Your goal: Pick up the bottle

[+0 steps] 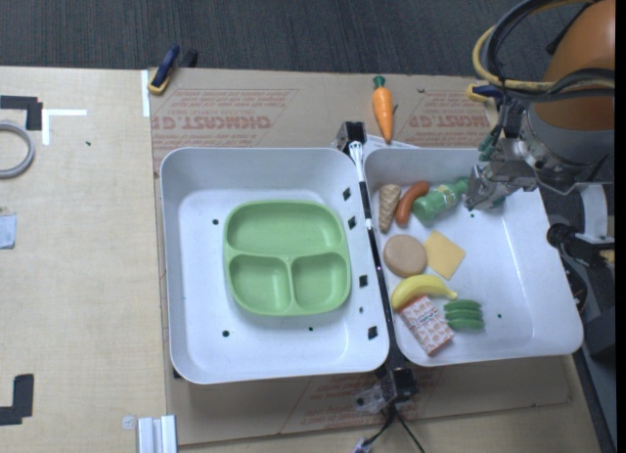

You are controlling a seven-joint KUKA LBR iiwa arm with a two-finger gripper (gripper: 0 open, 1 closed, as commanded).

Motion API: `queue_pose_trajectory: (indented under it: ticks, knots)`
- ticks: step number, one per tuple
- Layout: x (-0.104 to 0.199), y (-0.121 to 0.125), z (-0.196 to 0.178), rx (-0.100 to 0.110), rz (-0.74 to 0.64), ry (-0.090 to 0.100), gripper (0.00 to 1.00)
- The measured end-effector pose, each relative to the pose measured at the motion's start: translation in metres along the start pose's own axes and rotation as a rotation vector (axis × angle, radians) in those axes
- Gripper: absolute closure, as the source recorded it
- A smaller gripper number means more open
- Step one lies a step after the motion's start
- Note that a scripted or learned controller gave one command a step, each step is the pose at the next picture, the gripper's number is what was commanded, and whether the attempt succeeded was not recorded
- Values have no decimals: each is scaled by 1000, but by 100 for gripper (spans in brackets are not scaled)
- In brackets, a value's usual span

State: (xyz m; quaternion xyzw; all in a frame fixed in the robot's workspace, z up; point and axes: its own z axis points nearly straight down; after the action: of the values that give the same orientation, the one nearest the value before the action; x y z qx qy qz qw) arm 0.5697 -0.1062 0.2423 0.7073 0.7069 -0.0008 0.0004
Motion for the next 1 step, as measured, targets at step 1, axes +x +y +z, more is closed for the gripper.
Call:
queue_pose_trajectory:
  ticks: [1]
  knots:
    - [104, -40, 14, 1, -122, 1, 100]
